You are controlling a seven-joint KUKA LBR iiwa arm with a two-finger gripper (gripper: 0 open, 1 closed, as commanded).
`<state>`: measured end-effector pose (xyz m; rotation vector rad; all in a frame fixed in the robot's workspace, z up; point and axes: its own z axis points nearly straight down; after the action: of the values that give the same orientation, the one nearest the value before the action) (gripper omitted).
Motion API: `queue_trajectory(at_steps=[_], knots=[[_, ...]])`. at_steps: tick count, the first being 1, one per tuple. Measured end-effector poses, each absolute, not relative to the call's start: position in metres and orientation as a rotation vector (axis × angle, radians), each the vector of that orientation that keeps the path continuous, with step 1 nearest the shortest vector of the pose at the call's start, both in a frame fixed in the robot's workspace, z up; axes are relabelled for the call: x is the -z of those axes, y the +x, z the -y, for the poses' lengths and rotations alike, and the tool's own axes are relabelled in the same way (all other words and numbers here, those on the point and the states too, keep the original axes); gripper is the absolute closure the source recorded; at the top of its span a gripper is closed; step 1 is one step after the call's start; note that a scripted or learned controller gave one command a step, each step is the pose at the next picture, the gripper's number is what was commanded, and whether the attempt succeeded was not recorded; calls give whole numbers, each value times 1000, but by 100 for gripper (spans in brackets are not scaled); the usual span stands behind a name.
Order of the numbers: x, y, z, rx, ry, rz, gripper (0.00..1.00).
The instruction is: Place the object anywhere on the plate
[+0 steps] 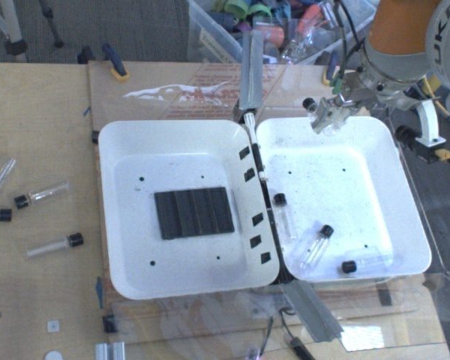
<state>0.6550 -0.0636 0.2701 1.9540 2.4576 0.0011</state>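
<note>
A black ridged plate (pixel 195 212) lies flat in the left white bin (pixel 127 276). In the right white bin (pixel 405 201) lie three clear tubes with black caps: one by the divider (pixel 282 214), one in the middle front (pixel 315 247), one at the front edge (pixel 366 263). My gripper (pixel 328 116) hangs over the back rim of the right bin, far from the tubes and the plate. Its tip is small and blurred against the white rim.
A clear crate (pixel 285 10) of coloured items stands behind the bins. Several loose tubes (pixel 45 193) lie on the wooden bench at left. A metal divider with black clips (pixel 255 193) runs between the bins. A blue clamp (pixel 117 67) sits at the back left.
</note>
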Motion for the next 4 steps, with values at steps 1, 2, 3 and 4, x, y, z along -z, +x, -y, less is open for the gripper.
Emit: queue_trajectory(at_steps=[1,2,3,4], knots=[[-251,663,-18,4,2268,-2177,100],[-232,627,-84,7,2416,-2014,100],[-223,557,-129,7,2500,-1908,100],[-217,547,-187,6,1838,-2553,100]])
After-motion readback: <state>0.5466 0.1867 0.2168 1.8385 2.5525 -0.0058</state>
